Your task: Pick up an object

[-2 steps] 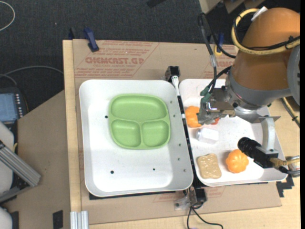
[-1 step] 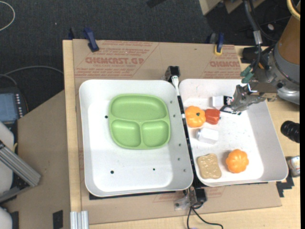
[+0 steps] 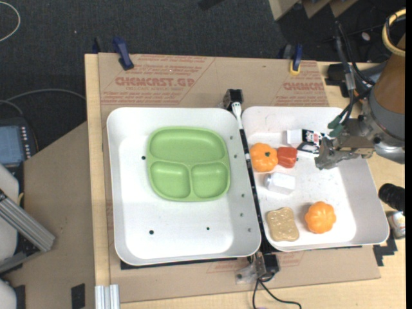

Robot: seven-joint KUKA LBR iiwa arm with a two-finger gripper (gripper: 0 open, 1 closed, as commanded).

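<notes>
The pincer [image 3: 324, 157] hangs over the right bin [image 3: 360, 234], near a red block [image 3: 287, 156] and an orange pumpkin [image 3: 262, 157]; I cannot tell its state

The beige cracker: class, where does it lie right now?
The cracker lies in the right bin, at its near-left corner, just left of the orange ball and below the small white block.
</notes>
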